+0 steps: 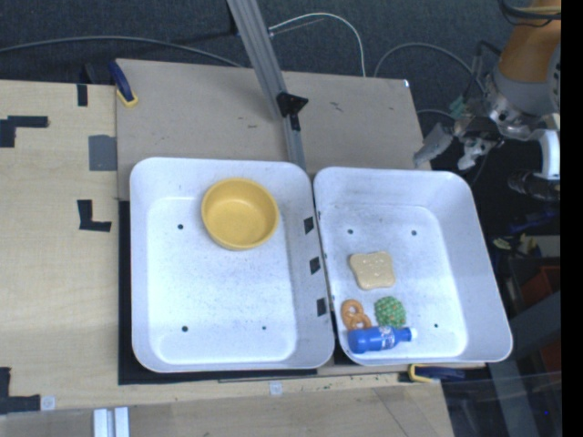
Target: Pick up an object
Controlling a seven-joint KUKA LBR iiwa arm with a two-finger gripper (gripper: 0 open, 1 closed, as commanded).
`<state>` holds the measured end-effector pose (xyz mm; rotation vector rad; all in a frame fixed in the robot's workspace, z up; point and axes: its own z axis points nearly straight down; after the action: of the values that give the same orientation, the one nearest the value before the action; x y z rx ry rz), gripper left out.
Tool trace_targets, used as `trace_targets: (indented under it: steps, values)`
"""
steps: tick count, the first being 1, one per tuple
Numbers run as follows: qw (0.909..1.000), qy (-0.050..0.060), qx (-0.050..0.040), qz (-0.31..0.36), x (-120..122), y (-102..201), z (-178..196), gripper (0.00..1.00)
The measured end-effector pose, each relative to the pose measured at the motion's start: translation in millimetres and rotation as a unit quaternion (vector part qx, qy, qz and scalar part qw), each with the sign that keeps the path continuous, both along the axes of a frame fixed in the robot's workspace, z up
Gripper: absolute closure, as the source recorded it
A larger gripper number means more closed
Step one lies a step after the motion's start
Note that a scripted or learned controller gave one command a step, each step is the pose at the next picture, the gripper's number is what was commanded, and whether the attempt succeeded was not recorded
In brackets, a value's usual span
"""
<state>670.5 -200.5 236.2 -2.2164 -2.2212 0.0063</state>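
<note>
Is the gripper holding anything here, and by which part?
Nothing held: the gripper sits outside the right bin, away from the objects inside it.

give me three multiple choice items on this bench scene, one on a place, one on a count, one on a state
1. Where does the yellow bowl sit?
A. in the left bin
B. in the right bin
C. on the bench outside the bins

2. How many things lie in the right bin?
A. two
B. four
C. six

3. How does the blue bottle rest?
A. standing upright
B. lying on its side
C. held in the gripper

Answers:
1. A: the bowl rests in the left bin, near its far wall.
2. B: a cracker, a pretzel, a green lump and the bottle.
3. B: it lies lengthwise along the near wall.
</note>
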Motion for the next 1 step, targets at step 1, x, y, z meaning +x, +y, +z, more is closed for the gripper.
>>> trace_targets:
  steps: [1]
  values:
    - [1.0,0.001,0.0001,0.0,6.7,7.5,-53.7,0.0]
